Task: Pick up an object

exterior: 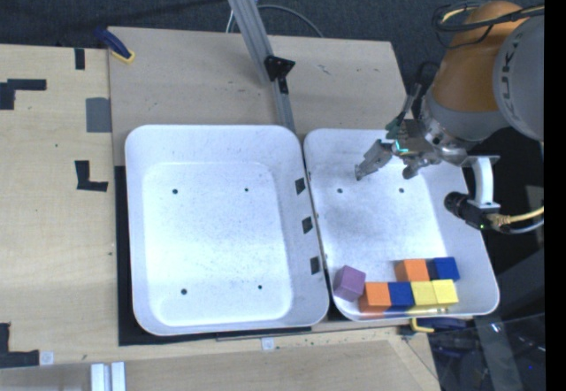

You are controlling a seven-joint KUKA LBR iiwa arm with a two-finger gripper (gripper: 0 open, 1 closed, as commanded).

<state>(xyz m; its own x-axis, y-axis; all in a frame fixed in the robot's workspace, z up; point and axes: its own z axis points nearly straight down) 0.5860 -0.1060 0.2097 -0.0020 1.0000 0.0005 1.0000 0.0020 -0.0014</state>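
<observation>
Looking down at the bench, I've got the arm (482,71) reaching in from the right, with the gripper (386,161) hovering over the far end of the right bin (371,221). Its two fingers are spread apart with nothing between them, so it's open and carrying zilch.

All the blocks are bunched at the near end of that same bin, well apart from the gripper. A purple block (350,281) sits a bit off to the left, tilted. Next to it there's a tight cluster: an orange block (378,295), a blue block (401,294) and two yellow blocks (434,293) in the front row, then another orange one (412,271) and another blue one (445,268) right behind them.

The left bin (212,226) sits just beside the right one, edges touching.
</observation>
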